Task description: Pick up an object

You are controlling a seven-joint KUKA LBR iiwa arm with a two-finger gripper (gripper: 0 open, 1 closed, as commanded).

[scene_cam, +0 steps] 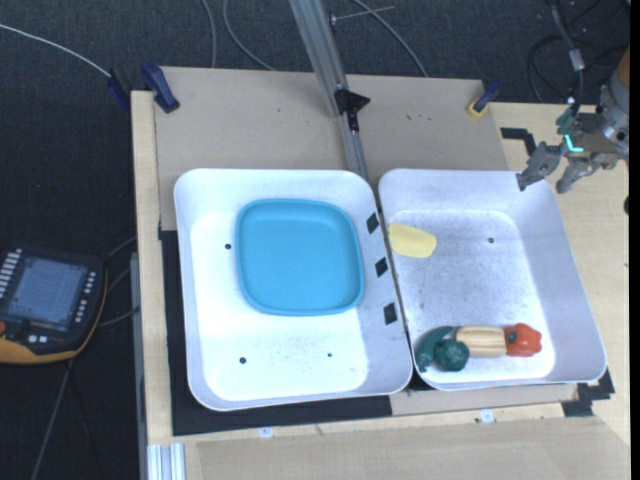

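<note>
My gripper (556,173) hangs at the far right, above the back right corner of the right bin (560,258). Its fingers are spread open with nothing between them. In that bin, a pale yellow piece (411,240) lies near the left wall. Along the front wall sit a dark green object (442,352), a tan cylinder (480,341) and a red object (523,340), side by side and touching. A blue square plate (298,257) rests in the left bin (200,298).
A metal pole (322,43) slants down from the top to the gap between the bins. Blue and yellow clamps (160,88) hold the bench board's back corners. A handheld pendant (45,303) lies on the floor at left. Cables run across the dark floor behind.
</note>
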